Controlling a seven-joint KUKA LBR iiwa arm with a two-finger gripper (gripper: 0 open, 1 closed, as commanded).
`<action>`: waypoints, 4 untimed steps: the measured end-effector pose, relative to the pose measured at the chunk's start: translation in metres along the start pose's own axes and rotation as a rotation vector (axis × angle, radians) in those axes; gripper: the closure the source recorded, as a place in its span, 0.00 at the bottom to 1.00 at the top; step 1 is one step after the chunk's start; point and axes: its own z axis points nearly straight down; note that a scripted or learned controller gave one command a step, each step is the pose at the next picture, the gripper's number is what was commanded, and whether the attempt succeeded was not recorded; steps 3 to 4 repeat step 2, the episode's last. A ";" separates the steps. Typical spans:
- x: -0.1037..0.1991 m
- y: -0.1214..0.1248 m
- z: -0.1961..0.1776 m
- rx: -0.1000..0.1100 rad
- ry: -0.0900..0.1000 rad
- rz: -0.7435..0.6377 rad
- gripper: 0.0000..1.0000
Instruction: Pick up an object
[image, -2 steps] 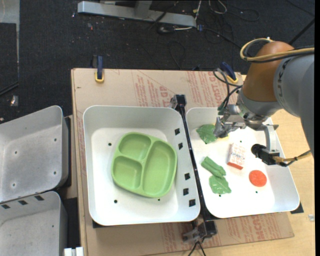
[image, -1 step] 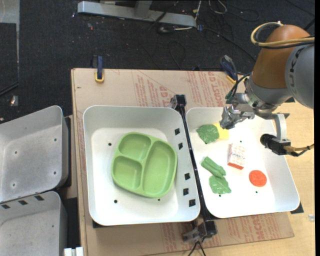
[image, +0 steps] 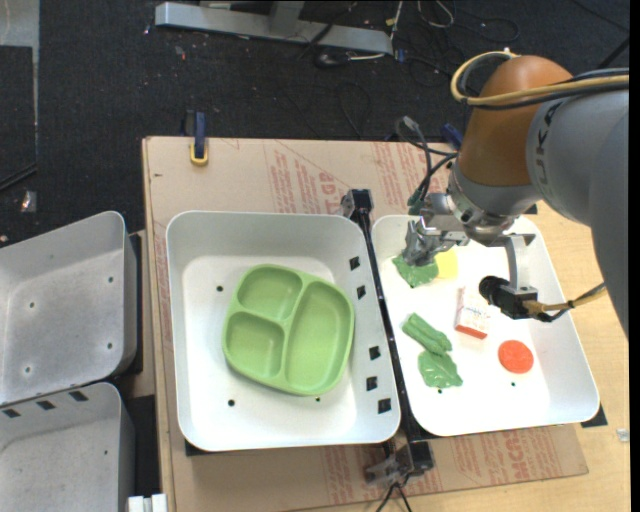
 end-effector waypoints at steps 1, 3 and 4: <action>0.044 -0.007 -0.001 0.000 0.000 0.001 1.00; 0.098 -0.012 0.004 0.000 0.000 0.000 1.00; 0.098 -0.012 0.004 0.000 0.000 0.000 1.00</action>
